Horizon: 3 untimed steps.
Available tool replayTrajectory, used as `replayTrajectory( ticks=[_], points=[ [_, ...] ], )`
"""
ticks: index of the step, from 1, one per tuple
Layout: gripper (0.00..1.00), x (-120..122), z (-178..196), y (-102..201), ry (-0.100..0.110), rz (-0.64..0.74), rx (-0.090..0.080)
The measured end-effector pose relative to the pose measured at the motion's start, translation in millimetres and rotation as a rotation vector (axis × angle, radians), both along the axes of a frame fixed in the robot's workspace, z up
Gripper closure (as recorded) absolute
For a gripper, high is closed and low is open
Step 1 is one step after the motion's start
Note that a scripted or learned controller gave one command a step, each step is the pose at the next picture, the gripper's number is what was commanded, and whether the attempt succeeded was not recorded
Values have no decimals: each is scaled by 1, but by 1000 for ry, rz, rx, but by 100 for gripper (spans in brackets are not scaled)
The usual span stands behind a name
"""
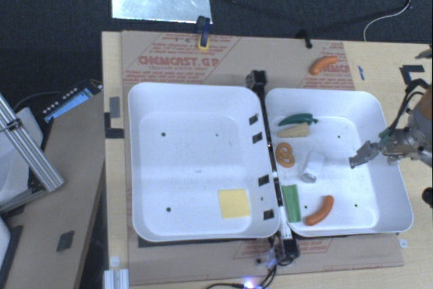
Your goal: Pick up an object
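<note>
Nearest the camera, at the bottom of the right bin (389,210), lie an orange sausage (319,210) and a green strip (291,202), the strip along the divider at about 7 o'clock in that bin and the sausage just beside it at 6 o'clock. Up from them, near the bin's middle, a small white cylinder (311,166) lies tilted, with a brown pretzel (285,154) just beside it at 9 o'clock. Toward 11 o'clock in the same bin a green pepper (298,120) rests against a pale tan piece (293,131) under it.

Over in the left bin (145,145), a yellow square (233,203) lies flat at about 5 o'clock, apart from everything else.

Reaching in at 3 o'clock, the gripper (362,154) hangs over the right bin's right side, well apart from the cylinder. Whether its fingers are apart or together I cannot tell; nothing shows between them.

A second orange sausage (323,65) lies on the cardboard sheet (223,59) on the tabletop, beyond the right bin at 12 o'clock.
</note>
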<state>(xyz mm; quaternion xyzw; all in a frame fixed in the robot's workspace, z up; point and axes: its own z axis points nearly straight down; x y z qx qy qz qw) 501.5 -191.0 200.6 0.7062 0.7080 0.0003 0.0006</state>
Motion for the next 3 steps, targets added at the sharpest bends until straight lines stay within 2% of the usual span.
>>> replayTrajectory(
  ticks=[1, 2, 3],
  points=[
    [0, -17, -119, -16, 6, -4, 2],
    [0, 4, -116, 19, -1, 5, 0],
    [100, 4, -105, 17, -2, 2, 0]
  ],
)
